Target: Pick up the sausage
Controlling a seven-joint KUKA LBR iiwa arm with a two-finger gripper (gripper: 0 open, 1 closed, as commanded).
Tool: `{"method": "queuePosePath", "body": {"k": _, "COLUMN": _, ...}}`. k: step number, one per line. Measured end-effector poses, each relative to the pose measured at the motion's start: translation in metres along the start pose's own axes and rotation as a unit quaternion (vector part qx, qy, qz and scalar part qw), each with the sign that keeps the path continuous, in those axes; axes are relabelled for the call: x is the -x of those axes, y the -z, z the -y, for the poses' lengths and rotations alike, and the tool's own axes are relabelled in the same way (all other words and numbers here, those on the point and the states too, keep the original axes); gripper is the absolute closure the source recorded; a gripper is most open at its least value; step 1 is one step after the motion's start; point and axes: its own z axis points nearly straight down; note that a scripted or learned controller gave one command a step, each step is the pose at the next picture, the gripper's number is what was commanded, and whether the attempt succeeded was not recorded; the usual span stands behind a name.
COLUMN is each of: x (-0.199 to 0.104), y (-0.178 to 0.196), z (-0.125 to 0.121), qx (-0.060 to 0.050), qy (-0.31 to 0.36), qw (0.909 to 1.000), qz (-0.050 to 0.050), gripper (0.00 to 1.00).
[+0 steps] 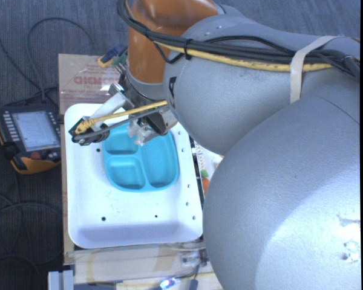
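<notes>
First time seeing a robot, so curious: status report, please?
Gripper over the blue tray in the white bin. Sausage: cannot tell where it lies. Arm covers the bench's right side.

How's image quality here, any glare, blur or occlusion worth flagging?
Camera view: even, soft lighting; mild sheen on the orange band and white bin rim, nothing blown out. The grey arm sits close to the lens, slightly soft, and covers the frame's right half. Blue tray reads sharp.
</notes>
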Motion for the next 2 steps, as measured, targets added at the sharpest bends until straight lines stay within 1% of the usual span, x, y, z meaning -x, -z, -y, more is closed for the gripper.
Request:
{"method": "queuePosePath", "body": {"k": 1, "x": 0.000, "y": 0.000, "z": 0.000, "qx": 0.000, "qy": -0.001, "qw": 1.0000, "qz": 0.000, "gripper": 0.00}}
{"method": "queuePosePath", "body": {"k": 2, "x": 0.080, "y": -0.132, "z": -0.007, "qx": 0.000, "qy": 0.026, "qw": 0.9997, "qz": 0.002, "gripper": 0.00}}
